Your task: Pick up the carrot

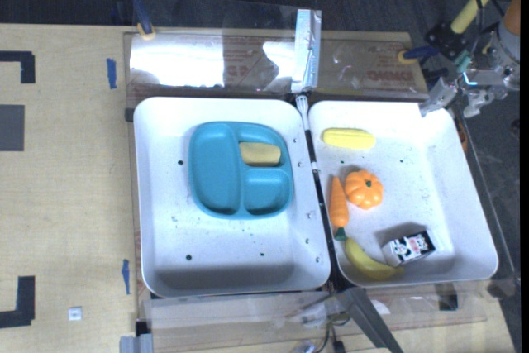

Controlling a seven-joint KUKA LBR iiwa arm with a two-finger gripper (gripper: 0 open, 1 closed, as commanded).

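Observation:
The carrot (pixel 338 202) is orange with a green stub at its near end. It lies lengthwise against the left wall of the right bin (pixel 430 169), touching a small orange pumpkin (pixel 364 188) on its right. My gripper (pixel 464 92) hangs beyond the right bin's far right corner, well away from the carrot, with nothing visibly in it.
In the right bin there are also a yellow oblong piece (pixel 348 139) at the back, a banana (pixel 366 259) at the front and a black-and-white box (pixel 410 246) beside it. The left bin (pixel 165 219) holds a blue divided plate (pixel 235 178) bearing a yellow piece (pixel 259 154).

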